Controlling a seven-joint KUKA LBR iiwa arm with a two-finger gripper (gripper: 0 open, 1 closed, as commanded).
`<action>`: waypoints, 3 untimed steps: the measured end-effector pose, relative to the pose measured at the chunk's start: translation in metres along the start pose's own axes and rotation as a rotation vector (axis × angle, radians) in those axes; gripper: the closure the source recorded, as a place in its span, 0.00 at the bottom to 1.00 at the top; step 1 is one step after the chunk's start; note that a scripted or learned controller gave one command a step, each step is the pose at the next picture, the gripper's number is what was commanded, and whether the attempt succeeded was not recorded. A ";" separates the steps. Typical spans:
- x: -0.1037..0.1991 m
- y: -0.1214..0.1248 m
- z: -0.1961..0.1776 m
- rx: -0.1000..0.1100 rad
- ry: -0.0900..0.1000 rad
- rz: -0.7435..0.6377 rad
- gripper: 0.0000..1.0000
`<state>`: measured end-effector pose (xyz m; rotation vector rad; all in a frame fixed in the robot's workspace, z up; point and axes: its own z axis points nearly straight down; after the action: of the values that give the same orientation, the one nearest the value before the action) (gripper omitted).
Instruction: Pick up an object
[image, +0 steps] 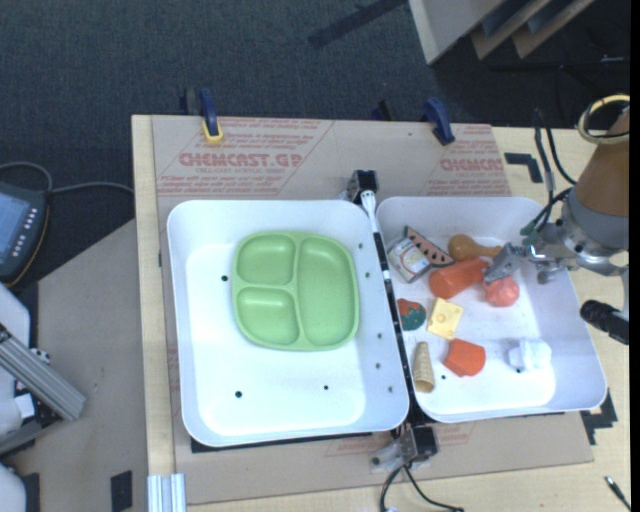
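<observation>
The right bin (560, 395) holds several toy foods. Near its middle lie a pink-red ball (504, 292), an orange carrot-like piece (457, 278) and a tan pear shape (465, 246). My gripper (507, 263) reaches in from the right and hangs just above the pink-red ball, beside the carrot piece's right end. Nothing can be seen held in it. Further toward the front lie a yellow cheese wedge (445, 318), an orange block (465, 357), an ice-cream cone (424, 366) and a small white object (527, 353).
A green divided plate (297, 290) sits in the left bin (200, 330). A watermelon slice (430, 247), a small packet (408, 262) and a teal-red piece (410, 313) lie by the right bin's left wall. The arm's orange band (608, 180) rises over its right rim.
</observation>
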<state>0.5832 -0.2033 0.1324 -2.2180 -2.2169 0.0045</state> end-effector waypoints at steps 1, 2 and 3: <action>0.001 0.000 0.050 -0.002 -0.001 -0.001 0.00; 0.000 0.001 0.036 -0.008 -0.003 -0.001 1.00; 0.006 0.002 -0.009 -0.010 -0.004 -0.001 1.00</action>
<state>0.5855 -0.1968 0.1409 -2.2236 -2.2250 -0.0027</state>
